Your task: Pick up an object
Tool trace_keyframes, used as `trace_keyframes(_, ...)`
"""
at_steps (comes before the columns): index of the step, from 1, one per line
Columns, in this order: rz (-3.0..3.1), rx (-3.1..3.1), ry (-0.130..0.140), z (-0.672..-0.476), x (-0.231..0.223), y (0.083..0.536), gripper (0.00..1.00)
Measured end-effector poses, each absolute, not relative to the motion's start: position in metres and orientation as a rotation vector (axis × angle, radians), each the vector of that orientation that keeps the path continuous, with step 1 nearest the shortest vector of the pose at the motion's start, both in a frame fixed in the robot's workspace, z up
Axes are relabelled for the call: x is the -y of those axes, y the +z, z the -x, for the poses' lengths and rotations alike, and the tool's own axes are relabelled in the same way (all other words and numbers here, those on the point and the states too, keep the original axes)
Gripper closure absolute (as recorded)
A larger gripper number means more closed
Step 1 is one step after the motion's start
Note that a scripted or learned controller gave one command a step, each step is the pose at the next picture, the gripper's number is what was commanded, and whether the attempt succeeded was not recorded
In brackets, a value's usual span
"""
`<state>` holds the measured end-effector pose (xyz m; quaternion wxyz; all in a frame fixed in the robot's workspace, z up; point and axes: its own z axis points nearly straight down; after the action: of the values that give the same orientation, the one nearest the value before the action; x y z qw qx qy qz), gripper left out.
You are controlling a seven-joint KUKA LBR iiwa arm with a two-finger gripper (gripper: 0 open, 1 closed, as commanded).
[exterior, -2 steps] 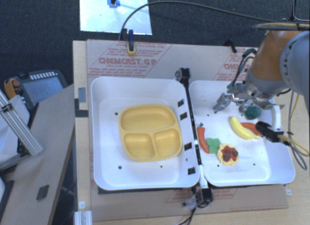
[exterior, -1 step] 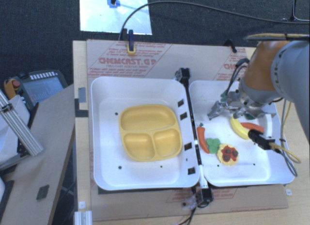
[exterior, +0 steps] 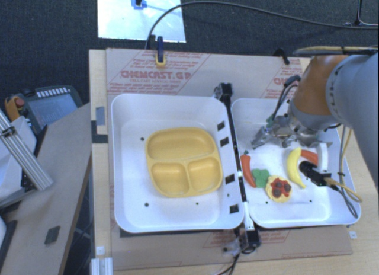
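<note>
Yellow banana (exterior: 294, 168) sits jammed against the orange piece (exterior: 310, 156), so the gripper (exterior: 267, 134), claw state I can't tell, might snag both.

A robotics lab test cell, seen from a fixed camera overhead.

A grey industrial arm (exterior: 349, 90) with an orange band enters from the right of the frame above a bench (exterior: 177, 69) topped with printed board, where two shallow white bins (exterior: 127, 149) sit side by side. Loose cables (exterior: 237, 7) trail over dark carpet across the top of the frame, a teach pendant (exterior: 50, 108) with a screen lies at the left edge, and an aluminium extrusion rail (exterior: 23, 155) rests just below it at the middle left. Plastic toy food (exterior: 278, 188) lies in the right bin.
</note>
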<state>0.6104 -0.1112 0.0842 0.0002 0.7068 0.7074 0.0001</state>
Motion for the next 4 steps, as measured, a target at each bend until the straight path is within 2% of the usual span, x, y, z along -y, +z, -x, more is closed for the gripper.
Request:
trace_keyframes(1,-2.220,-2.220,0.002,-0.611,0.111,0.096,1.00)
trace_keyframes(2,-2.214,-2.221,0.006,-0.612,0.112,0.160,1.00)
trace_keyframes(3,-2.213,-2.224,0.005,-0.613,0.106,0.206,1.00)
trace_keyframes(4,-2.211,-2.223,0.007,-0.605,0.104,0.263,1.00)
